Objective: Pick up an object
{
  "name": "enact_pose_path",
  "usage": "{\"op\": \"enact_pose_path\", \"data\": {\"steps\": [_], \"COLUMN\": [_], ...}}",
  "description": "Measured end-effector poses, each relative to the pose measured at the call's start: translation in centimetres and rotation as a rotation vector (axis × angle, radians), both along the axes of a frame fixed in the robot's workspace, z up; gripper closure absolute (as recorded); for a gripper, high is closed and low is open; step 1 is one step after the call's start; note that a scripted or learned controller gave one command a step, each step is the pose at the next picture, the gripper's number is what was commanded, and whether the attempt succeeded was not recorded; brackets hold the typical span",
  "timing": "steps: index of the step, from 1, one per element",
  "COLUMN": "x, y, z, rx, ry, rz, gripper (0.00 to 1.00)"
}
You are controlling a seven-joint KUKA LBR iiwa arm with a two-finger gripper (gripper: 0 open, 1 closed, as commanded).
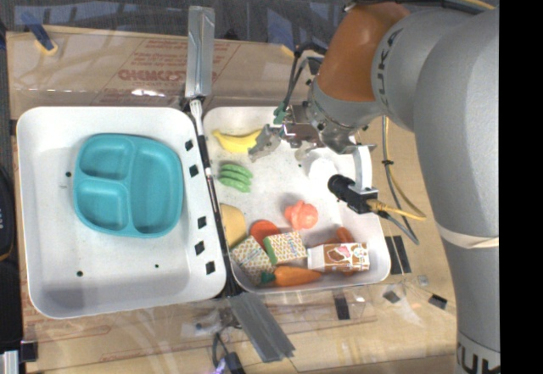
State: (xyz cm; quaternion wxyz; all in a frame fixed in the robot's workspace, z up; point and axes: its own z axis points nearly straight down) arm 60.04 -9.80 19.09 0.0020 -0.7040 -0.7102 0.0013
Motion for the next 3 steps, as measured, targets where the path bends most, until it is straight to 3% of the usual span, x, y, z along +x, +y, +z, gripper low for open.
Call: {"op": "enact_pose_path", "data": {"steps": [1,2,3], "x": [5.4,1.7,5.7], "y": [-0.8,0.0,0.4], "z": [-8.7,-9.8,-9.9], "rx": [0.000,0.000,0.000], "ry": [0.003,-0.004,-0.004], "rz": [0.084,0.168,0.174], "gripper": [0.00,0.00,0.00]}}
